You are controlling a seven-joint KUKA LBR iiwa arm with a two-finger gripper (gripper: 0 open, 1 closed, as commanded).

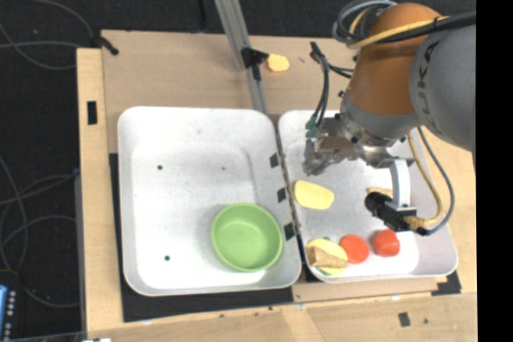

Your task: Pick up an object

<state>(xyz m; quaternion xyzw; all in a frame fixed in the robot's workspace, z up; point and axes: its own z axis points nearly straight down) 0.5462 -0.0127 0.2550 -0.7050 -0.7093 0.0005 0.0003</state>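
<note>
A: Bins first, in the camera view; two shallow white plastic bins sit side by side on the tan bench (176,68); the left bin (160,140) holds a round pale-green plastic bowl (247,236) at its near right corner.

B: And the right bin (437,256)?

A: It has the likely targets; a pale yellow rounded wedge (313,195) lies near its left wall, about midway; along the near edge sit a yellow-and-tan piece (327,255), then two small red-orange round items (353,248) and (386,243), close together; a small yellow lump (278,63) lies on the bench beyond the bins.

B: Where is the arm?

A: The grey arm with its orange band (393,68) reaches in from the right; its grey two-finger gripper (321,158) hangs over the far left part of the right bin, just beyond the yellow wedge; I judge it is lined up there because that wedge lies apart from the others, so it is easiest to reach.

B: Clenched or released?

A: I cannot tell; nothing is visibly gripped.
</note>
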